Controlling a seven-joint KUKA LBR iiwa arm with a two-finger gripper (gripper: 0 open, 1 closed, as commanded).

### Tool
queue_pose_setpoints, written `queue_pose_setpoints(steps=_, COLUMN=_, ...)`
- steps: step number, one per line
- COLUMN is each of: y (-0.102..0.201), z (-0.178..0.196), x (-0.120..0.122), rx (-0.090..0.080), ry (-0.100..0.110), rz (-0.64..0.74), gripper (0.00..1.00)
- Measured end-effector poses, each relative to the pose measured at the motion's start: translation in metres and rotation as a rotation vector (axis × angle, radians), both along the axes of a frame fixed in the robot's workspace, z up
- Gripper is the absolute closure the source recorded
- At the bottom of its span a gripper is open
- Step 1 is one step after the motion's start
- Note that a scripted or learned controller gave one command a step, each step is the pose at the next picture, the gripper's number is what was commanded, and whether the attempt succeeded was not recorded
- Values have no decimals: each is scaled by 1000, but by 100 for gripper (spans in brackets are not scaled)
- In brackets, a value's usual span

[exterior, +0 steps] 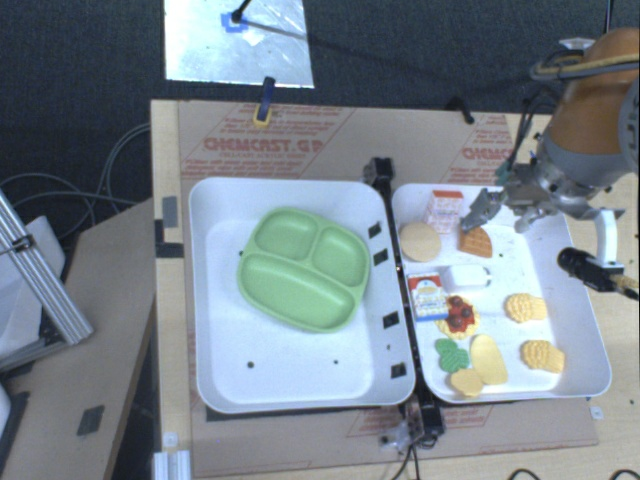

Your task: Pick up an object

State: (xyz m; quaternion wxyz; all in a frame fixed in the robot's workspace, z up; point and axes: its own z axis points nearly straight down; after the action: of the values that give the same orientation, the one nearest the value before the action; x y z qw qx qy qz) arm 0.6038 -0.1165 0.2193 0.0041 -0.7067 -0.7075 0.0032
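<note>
Toy foods scattered loose in the right bin [590, 363] for easy picking: yellow pieces at 6 o'clock, carton [428, 296] at centre. Farther, at 12 o'clock, gripper [490, 211] poised above the orange wedge [476, 242]; jaw state cannot be told.

The arm [590, 118] is cut off by the right edge, so its upper part is out of sight. The gripper [487, 208] is small and dark against the right bin [590, 348]; whether it touches the orange wedge [476, 242] just below cannot be told. Print on the two small cartons [445, 208] [427, 295] is too small to read. The desk [90, 298] runs off the left and bottom edges. A metal frame [35, 278] at the left is cropped. Cables [420, 433] under the bins' front edge are partly hidden.
</note>
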Motion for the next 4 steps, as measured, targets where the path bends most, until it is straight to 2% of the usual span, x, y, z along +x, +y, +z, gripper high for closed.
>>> queue_pose_setpoints(steps=1, y=0, z=6, x=3, rx=-1, ry=-11, rz=2, gripper=0)
queue_pose_setpoints(steps=2, y=-4, z=-46, x=12, rx=-1, ry=-9, rz=0, gripper=0)
queue_pose_setpoints(steps=4, y=-10, z=-137, x=13, rx=-1, ry=-8, rz=0, gripper=0)
